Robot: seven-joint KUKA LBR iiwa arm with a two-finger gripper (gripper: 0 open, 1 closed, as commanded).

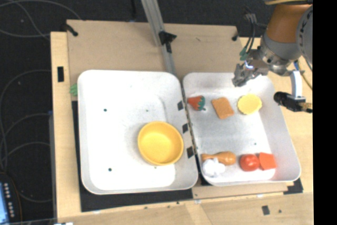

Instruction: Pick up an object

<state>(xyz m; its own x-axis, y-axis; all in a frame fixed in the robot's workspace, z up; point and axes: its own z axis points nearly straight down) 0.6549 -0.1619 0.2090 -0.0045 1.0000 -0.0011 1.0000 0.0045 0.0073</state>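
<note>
A single fixed camera looks down at a slant from above the surface [121,45], far enough back to take in both white bins, the left bin [105,97] and the right bin [274,150], plus dark floor beyond.

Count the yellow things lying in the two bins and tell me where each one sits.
2. A yellow bowl sits in the left bin, near its lower right. A round yellow piece lies in the right bin, upper right, below the gripper.
</note>
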